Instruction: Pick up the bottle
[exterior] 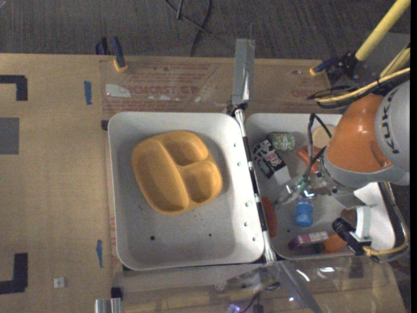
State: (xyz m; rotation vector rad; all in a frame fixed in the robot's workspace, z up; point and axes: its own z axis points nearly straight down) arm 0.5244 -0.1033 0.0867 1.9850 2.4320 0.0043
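Closest to the lens, high over the right bin [280,252]: the orange band of the arm [355,142], reaching in from the right and bent down over the clutter. Far left on the bench [52,175], black corner marks and a strip of blue tape [87,91], probably there to register the layout. At the far edge, a blue clamp [117,52], apparently pinning the cardboard sheet down. Next, the left bin [124,240], with a yellow divided tray [177,171] flat near its middle, well apart from the work. Across the shared rims, inside the right bin: a red item [269,215] tight against the left wall, a black-and-white carton [268,156] and a greenish packet [282,140] toward the far side, a dark maroon box [306,242] by the near wall. Between these, the blue bottle [303,212] on the bin floor, clear of its neighbours, paler cap end toward the far side; upright or lying, hard to say. Just beyond that cap end, the gripper [305,189], low and close to the bottle but not seen around it; impossible to tell how wide. By that placement, an approach, no grasp yet; some risk of nudging the maroon box on the near side.
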